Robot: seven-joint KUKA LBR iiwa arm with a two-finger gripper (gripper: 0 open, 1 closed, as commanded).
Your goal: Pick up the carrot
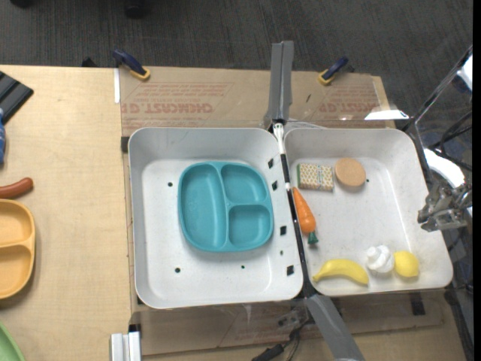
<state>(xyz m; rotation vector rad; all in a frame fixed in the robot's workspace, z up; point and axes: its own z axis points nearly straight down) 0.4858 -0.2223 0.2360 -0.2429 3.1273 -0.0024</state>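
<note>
The carrot (304,212) lies in the right bin (406,145), hard against that bin's left wall at about nine o'clock, its orange body running from upper left to lower right with the green top (312,238) at the lower end. Just above it, toward eleven o'clock, sits a speckled cracker block (316,177), and beside that, near twelve o'clock, a round tan biscuit (349,173). Along the bin's lower edge — from six round to four o'clock — lie a banana (342,271), a small white garlic-like piece (379,259) and a lemon (406,265), the last two nearly touching.

The left bin (150,277) holds a teal divided plate (225,205), set near its centre.

The gripper (443,215) hangs at the right bin's three o'clock rim, well apart from the carrot and from every other item. It is too small and too cluttered here — whether it stands apart or together cannot be told.

On the bench at the far left, about nine o'clock, rest an orange divided plate (13,250) and a sausage (15,188).
</note>
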